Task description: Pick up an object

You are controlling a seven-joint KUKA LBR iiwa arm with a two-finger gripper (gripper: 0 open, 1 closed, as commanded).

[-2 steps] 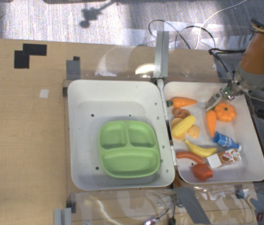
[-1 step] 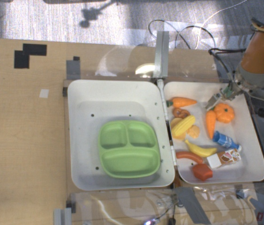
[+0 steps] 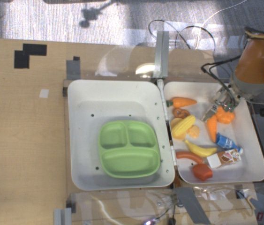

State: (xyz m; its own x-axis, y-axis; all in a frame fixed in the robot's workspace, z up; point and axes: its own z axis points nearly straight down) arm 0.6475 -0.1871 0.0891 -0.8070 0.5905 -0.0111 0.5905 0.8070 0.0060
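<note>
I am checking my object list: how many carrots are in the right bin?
2. One carrot lies near the back left corner; the other carrot lies just below the gripper. More may be hidden under the arm.

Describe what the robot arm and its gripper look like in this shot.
The arm is a thick rounded body with a broad orange band and a pale grey section at the right edge. Black cables loop from its wrist. The gripper is small, metallic grey, with thin fingers and a touch of green near its base.

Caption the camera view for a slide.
Two-finger gripper over the right white bin of toy food; green divided plate in the left white bin.
</note>
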